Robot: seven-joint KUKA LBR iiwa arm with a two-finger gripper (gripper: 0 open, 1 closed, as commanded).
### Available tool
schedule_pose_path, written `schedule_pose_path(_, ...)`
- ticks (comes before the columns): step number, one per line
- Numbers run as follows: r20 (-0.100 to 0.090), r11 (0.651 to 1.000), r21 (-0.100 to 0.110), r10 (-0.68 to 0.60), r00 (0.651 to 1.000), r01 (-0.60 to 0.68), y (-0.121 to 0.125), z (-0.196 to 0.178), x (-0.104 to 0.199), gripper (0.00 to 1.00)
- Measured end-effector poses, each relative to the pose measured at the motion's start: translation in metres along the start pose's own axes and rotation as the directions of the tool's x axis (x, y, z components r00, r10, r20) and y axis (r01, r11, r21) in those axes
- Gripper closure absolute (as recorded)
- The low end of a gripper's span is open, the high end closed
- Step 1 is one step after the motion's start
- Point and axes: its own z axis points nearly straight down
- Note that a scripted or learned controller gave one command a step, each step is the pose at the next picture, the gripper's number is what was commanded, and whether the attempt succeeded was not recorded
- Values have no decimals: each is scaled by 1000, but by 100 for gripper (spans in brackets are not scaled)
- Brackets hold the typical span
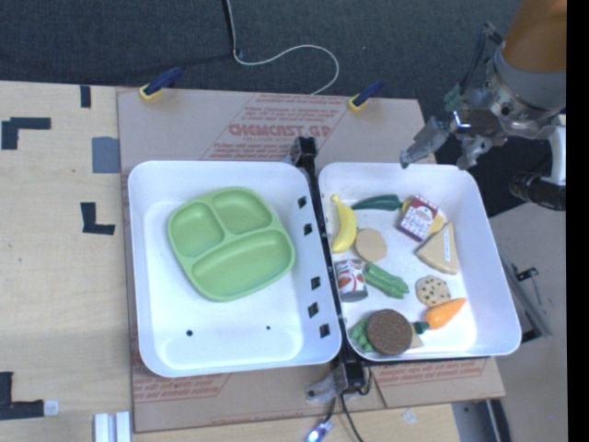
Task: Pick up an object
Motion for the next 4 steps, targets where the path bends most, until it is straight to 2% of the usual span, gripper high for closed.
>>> schedule_pose_path(1, 0, 1000, -4, -4, 1000, 4, -23, -98, 36, 0)
schedule_pose_path(2, 1, 1000, 6, 0, 1000, 0, -23, -101, 34, 100)
schedule_pose_path(4, 3, 1000, 6, -2, 1000, 2, -22, -121, 34, 100)
